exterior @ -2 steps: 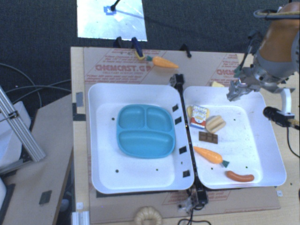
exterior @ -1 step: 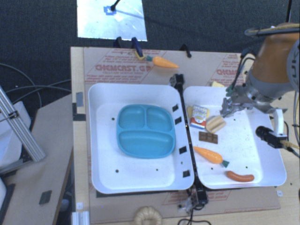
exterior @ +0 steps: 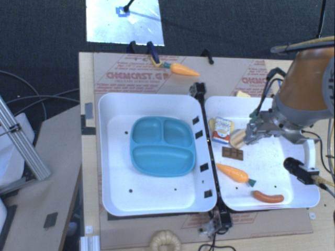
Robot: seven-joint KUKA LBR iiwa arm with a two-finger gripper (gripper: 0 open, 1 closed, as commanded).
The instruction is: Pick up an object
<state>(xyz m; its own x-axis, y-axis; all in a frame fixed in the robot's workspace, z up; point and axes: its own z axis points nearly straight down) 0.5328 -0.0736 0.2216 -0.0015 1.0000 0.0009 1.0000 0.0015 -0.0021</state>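
You'll find the gripper (exterior: 250, 136) low over a tan bread-like piece (exterior: 238, 138) at the right bin's (exterior: 293, 200) ten o'clock, grip state impossible to tell, and that piece looks light, rigid and smooth, best pinched across its narrow middle.

I see open floor along the right bin's (exterior: 314, 195) far-right side, while the carton (exterior: 222, 129), chocolate bar (exterior: 232, 153), carrot (exterior: 232, 172) and sausage (exterior: 268, 196) crowd its left and front, and the blue tray (exterior: 162, 145) fills the left bin's (exterior: 112, 156) middle.
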